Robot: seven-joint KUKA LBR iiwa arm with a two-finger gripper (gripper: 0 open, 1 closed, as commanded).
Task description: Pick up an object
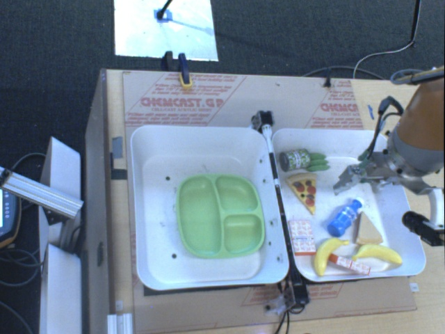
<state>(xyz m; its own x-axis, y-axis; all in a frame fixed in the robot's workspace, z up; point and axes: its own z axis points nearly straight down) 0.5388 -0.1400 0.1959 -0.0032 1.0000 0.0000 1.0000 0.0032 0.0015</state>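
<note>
**Jaws over the right bin, nothing between them**

The jaws [350, 180] stand apart with nothing held, low over the right bin [416, 259]. Just below them lies a blue bottle [344, 217]; to their left a pizza slice [304, 191] and a green bottle [303, 160]. Bananas [354, 254] lie near the front wall. The left bin [139, 186] holds a green divided plate [220, 214].

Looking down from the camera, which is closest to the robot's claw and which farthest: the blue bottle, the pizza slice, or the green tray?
From the gripper:
1. Blue bottle, just below it, right bin.
2. Pizza slice, further left, same bin.
3. Green tray, left bin, farthest.
</note>
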